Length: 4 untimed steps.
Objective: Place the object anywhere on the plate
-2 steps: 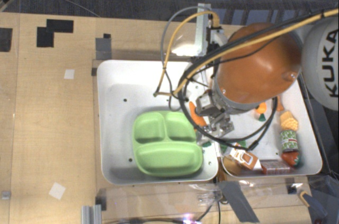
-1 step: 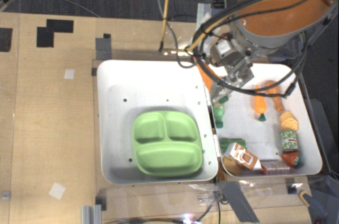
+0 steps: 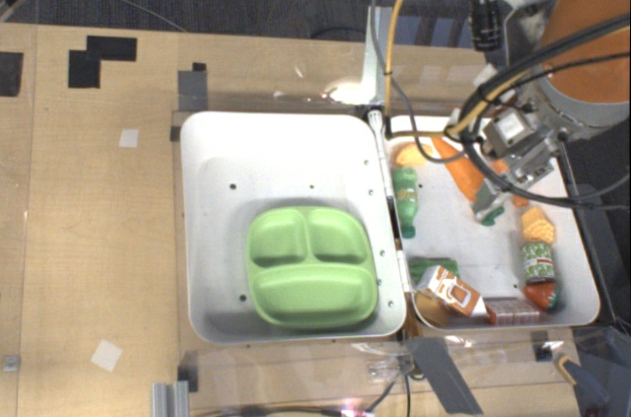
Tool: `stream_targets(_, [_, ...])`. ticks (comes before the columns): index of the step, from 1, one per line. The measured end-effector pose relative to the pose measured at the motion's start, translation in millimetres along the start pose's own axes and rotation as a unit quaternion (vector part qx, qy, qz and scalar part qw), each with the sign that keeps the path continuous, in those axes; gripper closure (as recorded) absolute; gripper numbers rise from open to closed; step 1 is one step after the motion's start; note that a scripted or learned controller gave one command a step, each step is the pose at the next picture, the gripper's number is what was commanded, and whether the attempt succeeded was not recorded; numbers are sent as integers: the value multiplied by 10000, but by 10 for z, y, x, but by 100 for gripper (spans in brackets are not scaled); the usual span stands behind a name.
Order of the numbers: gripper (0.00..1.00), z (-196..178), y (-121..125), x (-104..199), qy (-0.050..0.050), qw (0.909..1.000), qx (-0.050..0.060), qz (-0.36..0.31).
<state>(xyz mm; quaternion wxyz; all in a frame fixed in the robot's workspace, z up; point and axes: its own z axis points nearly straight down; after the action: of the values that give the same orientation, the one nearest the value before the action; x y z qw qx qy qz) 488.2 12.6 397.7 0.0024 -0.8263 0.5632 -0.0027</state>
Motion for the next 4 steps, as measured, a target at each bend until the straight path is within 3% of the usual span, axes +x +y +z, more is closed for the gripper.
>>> stream_targets(1, [100,1550,-210,-630,-46,9972,-43,-744])
stream_targets(2, [100,834,-295,-777,-16,9254,2,-3790])
stream_targets(3, [100,-269,-521,-986,-5,9007,20,-4344])
stream_targets(4, [100,498,-471,-968,-43,8824,-17,-4706])
